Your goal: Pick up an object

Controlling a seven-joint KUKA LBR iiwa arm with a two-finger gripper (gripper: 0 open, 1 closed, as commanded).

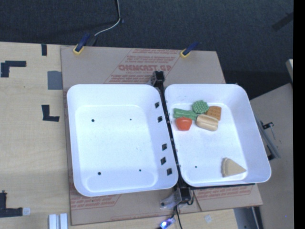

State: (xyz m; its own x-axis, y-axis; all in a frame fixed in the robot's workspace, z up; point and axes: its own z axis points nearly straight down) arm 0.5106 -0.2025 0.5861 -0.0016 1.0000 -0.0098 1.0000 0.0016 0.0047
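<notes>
Camera view: two white bins are seen side by side on the desk (28,128). The left bin (76,142) is not where the candidates are; all objects are held in the right bin (252,128).

A tight cluster is seen near the right bin's upper left: a green leafy piece (200,107) touching an orange waffle-like piece (214,112), a tan bread-roll piece (207,122) just below them, a red piece (184,123) beside it, and a green stem-like piece (182,113) touching the red one. A tan wedge (232,167) is seen alone near the lower right corner, well apart from the rest.

End effector state: cannot be told from this frame.

Judgement on the step: no grasp has been started. The tan wedge is probably the cleanest target, since no neighbours would be pushed aside, though the nearby bin wall could foul one finger; the grasp should be aligned parallel to that wall. If the cluster is preferred, the bread-roll piece should be approached across its short axis from directly above.
</notes>
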